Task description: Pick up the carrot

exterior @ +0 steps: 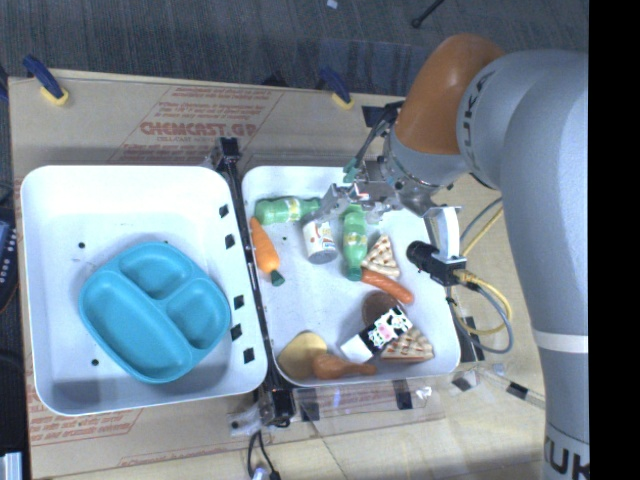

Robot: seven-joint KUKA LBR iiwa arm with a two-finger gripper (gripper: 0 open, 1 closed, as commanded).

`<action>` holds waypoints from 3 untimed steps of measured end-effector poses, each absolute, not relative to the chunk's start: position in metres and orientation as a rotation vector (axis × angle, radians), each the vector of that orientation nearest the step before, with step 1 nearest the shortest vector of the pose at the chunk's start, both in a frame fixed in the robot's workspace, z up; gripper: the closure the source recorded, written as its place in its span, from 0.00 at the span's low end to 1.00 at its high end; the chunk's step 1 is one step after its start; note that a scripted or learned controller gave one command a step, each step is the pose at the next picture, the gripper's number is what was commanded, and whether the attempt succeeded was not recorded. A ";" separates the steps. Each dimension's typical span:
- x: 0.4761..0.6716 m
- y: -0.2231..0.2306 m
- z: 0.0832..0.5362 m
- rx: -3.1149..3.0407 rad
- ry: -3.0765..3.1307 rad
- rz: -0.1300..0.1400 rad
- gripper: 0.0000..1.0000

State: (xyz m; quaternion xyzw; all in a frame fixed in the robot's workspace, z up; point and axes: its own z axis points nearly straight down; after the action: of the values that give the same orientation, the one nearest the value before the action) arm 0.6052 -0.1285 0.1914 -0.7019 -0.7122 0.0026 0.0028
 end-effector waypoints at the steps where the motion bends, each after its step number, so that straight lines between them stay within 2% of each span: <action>1: 0.581 -0.093 0.175 -2.145 -2.287 0.013 0.00; 2: 0.590 -0.048 0.192 -2.186 -2.252 0.011 0.00; 3: 0.609 -0.036 0.192 -2.286 -2.154 0.010 0.00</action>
State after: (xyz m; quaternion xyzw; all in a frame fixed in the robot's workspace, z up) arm 0.6092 -0.0363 0.1923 -0.7278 -0.6858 0.0031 0.0002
